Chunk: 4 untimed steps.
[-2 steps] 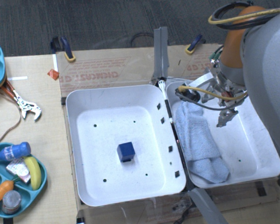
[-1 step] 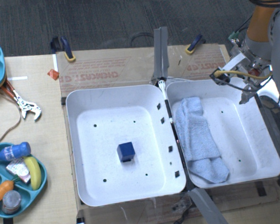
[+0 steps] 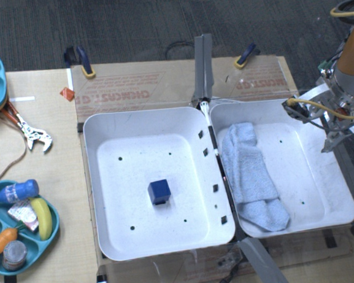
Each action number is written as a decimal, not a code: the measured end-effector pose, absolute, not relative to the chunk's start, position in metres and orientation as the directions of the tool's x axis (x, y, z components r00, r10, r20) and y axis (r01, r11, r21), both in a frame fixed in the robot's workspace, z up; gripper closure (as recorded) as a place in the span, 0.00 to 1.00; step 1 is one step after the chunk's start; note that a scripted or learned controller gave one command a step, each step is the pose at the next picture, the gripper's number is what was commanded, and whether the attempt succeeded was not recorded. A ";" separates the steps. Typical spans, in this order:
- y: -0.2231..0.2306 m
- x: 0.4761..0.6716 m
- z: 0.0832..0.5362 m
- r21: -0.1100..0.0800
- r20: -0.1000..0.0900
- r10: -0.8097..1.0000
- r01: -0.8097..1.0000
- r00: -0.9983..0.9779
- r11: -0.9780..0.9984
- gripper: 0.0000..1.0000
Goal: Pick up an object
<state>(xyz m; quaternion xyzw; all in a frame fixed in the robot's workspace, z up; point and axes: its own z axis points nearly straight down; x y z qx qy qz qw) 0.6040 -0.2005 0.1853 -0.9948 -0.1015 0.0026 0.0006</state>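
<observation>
Tool is way over at the right edge of the view, up above the right-hand rim of the right bin. Honestly can't tell if it's spread or pressed together, it's too cluttered from this angle. The orange band on the arm shows just above it.

Stuff that could be picked:
- a small blue cube sitting alone near the middle of the left bin, a bit toward the front, well apart from the tool
- a pale blue-grey towel crumpled in a long heap down the left side of the right bin, right up against the wall shared with the other bin. It's closer to the tool than the cube but not touching it

Outside the bins, on the wooden surface to the left, there's a teal tray with a banana, a blue-and-white bottle, a carrot and a little can. A wrench lies just above that tray. A sheet of cardboard sits behind the bins, with a clamp at its left back corner and another clamp on the right.
</observation>
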 end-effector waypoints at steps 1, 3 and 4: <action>-0.223 0.591 0.229 0.000 -0.002 0.199 0.199 0.980 -0.980 0.00; -0.222 0.597 0.252 -0.001 -0.005 0.204 0.204 0.979 -0.979 0.00; -0.131 0.592 0.129 -0.003 -0.005 0.283 0.283 0.959 -0.959 0.00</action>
